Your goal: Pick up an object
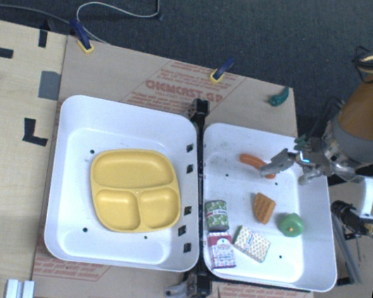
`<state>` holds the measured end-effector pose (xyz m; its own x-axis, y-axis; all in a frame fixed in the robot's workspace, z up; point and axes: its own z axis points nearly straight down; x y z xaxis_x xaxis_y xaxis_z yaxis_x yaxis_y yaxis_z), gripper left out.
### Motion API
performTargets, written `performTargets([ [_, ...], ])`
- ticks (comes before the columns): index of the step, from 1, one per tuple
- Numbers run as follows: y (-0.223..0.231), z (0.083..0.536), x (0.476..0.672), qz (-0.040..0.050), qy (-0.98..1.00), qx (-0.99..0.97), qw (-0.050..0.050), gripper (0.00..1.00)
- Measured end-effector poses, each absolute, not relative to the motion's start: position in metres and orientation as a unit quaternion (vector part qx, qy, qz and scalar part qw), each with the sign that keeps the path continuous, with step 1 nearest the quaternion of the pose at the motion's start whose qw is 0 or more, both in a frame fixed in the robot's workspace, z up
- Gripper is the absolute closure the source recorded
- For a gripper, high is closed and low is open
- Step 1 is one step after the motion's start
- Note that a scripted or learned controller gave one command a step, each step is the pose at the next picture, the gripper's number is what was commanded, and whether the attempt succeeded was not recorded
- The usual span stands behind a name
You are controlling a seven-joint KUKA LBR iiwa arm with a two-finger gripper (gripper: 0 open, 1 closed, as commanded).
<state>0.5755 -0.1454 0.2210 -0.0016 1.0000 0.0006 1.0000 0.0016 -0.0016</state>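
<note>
We see two white bins side by side on a cardboard sheet [182, 90]. The left bin [70, 160] holds a yellow divided tray [136, 189]. The right bin [310, 259] holds an orange sausage [250, 161], an orange wedge [263, 208], a green ball [291, 225], a green can [216, 215], a red packet [221, 251] and a patterned packet [252, 243]. The gripper [292, 167] hangs over the right bin's far side, its fingers spread, one fingertip [272, 168] just beside the sausage; nothing sits between them.

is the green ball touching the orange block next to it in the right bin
Apart. The camera view shows bare white bin floor between the green ball and the orange block.
</note>
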Motion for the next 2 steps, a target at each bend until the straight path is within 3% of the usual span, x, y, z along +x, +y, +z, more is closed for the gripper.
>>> performTargets([
  [1, -0.1488, 0.0923, 0.6019, 0.0005, -0.708, -0.707, 0.0, 0.0],
  [2, -0.1485, 0.1016, 0.6017, 0.0005, -0.708, -0.707, 0.001, 1.0],
])
